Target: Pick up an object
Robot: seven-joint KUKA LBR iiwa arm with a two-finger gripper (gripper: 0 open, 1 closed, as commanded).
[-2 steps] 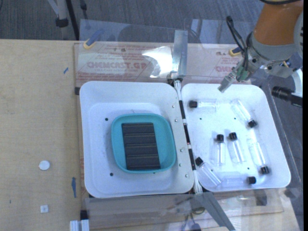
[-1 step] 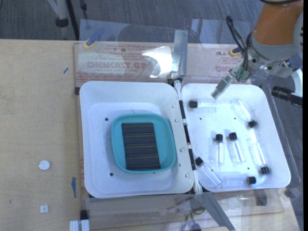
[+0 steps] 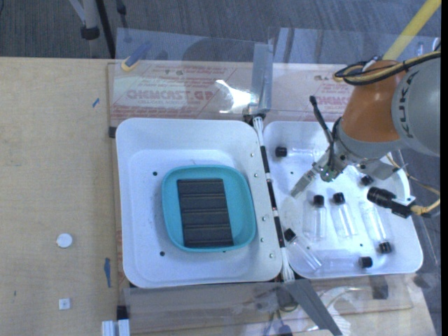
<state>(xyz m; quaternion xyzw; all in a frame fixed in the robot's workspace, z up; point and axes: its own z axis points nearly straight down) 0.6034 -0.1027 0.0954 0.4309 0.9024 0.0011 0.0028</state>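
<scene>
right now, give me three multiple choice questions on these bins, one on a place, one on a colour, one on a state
1. Where does the teal square plastic tray sit?
A. left white bin
B. right white bin
C. bare bench

2. What colour are the caps on the small clear plastic vials?
A. red
B. black
C. white

3. How do most of the vials rest?
A. stacked in the tray
B. hanging from the arm
C. lying on the bin floor

Answers:
1 A: the teal square plastic tray rests inside the left white bin.
2 B: each small clear plastic vial ends in a black cap.
3 C: they lie flat in the right white bin, below the claw.
</scene>
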